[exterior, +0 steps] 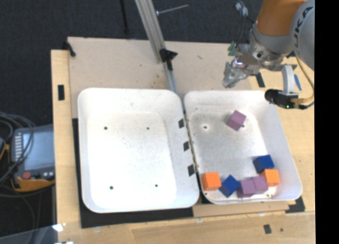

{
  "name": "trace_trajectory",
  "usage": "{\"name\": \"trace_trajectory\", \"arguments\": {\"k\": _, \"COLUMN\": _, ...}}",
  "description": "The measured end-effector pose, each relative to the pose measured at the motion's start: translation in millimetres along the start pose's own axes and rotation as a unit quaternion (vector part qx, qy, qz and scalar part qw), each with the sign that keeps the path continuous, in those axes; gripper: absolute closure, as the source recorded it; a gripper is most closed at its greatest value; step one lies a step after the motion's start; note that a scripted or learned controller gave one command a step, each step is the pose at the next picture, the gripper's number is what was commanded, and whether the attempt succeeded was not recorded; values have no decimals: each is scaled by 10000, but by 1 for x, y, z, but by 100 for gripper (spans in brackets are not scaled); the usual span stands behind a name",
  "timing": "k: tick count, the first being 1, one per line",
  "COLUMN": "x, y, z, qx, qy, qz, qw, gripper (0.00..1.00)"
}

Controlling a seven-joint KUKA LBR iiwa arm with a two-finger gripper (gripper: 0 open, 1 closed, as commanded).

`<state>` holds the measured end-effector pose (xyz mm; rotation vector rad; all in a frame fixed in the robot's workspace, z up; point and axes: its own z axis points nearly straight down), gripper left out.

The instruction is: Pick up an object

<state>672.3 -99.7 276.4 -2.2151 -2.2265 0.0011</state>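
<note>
Camera view: the pick has not started, and every block lies loose in the right bin.

The gripper (234, 74) hangs over the far rim of the right bin (280, 132); I cannot tell whether it is open or closed, and I see nothing in it. Nearest, just below its tip, sits a lone purple block (236, 119). Well beyond that, along the near wall, cluster an orange block (211, 180), two blue ones and others. Reaching, closing and lifting are all left.
</note>
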Motion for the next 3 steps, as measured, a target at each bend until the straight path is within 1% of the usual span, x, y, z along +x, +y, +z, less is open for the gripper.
{"name": "trace_trajectory", "arguments": {"k": 1, "x": 53, "y": -9, "z": 18, "qx": 2, "qy": -1, "qz": -3, "qw": 10000, "gripper": 100}}
{"name": "trace_trajectory", "arguments": {"k": 3, "x": 164, "y": -12, "z": 17, "qx": -9, "qy": 2, "qz": -11, "qw": 10000, "gripper": 100}}
